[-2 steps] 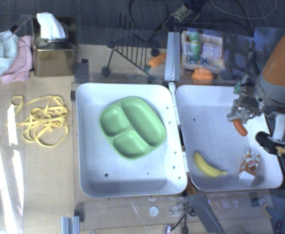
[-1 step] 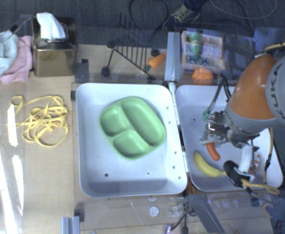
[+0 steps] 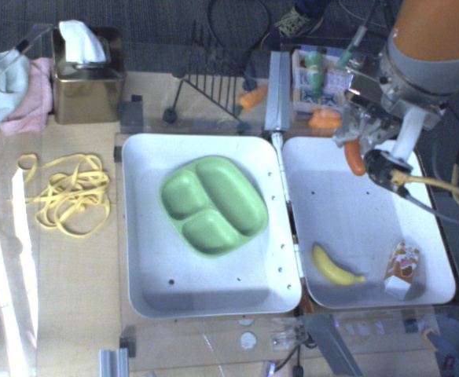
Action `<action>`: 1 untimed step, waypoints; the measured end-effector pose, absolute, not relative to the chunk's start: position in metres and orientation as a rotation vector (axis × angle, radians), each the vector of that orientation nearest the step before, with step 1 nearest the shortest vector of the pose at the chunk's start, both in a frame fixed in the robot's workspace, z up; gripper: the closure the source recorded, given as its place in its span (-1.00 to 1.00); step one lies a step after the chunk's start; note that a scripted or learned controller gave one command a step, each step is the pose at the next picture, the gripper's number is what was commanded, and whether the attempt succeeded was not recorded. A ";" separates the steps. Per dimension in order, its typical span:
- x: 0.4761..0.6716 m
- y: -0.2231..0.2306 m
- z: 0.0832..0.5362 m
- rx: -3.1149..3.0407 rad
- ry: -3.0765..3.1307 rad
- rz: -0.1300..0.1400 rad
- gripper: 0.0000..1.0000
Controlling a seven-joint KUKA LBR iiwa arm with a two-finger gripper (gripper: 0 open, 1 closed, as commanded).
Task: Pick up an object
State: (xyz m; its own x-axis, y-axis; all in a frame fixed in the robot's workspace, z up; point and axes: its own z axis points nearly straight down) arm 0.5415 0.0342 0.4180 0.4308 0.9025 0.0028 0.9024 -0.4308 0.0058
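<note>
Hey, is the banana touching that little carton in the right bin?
Apart. The camera view shows bare white bin floor between the banana and the carton.

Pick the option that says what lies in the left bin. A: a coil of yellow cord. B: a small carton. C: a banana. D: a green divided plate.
D: the green divided plate sits alone in the left bin, while the banana and small carton lie in the right bin, and the yellow cord is on the bench outside.

camera view: fixed overhead | slanted down | both bins (image 3: 288, 210) | arm (image 3: 434, 38) enters right
</note>
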 end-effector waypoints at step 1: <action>0.545 -0.061 0.346 2.658 1.672 0.002 1.00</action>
State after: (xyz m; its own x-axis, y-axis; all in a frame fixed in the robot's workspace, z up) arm 0.5452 -0.0607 0.3461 0.4331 0.9013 0.0006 0.9013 -0.4331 0.0017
